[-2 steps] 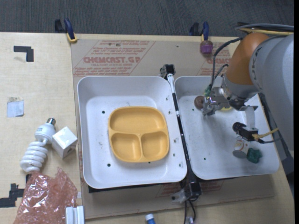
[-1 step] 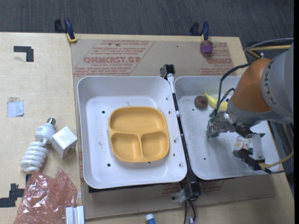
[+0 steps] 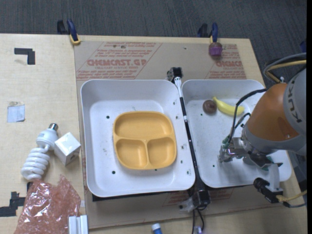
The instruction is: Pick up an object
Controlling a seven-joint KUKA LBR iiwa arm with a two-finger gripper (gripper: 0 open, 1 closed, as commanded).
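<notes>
The gripper (image 3: 228, 154) sits low in the right bin (image 3: 214, 172), toward its near half, hanging from the grey arm (image 3: 273, 118) with its orange band that reaches in from the right. Whether it is apart or together cannot be told from this slant; nothing is seen held in it.

From the gripper, the nearest candidates lie toward the far side of the same bin. The banana (image 3: 228, 107) rests near the far wall, slightly to the right of the gripper's line and partly behind the arm. Its long axis runs from far-left to near-right, at a diagonal across the bin floor. Just to its left, touching or nearly so, lies a small brown round object (image 3: 209, 106), which sits almost straight beyond the gripper. The bare bin floor separates both from the gripper.

So the coming move likely turns on a reach away from the camera, toward the far wall, with the gripper turned to close across the banana's short width rather than along its length.

Further out, the left bin (image 3: 97, 130) carries a yellow divided tray (image 3: 145, 140), well apart across the bin walls. On the tabletop (image 3: 39, 96) at the far left lie a bulb (image 3: 39, 155), a white cube (image 3: 67, 147) and a crumpled bag (image 3: 46, 206).
</notes>
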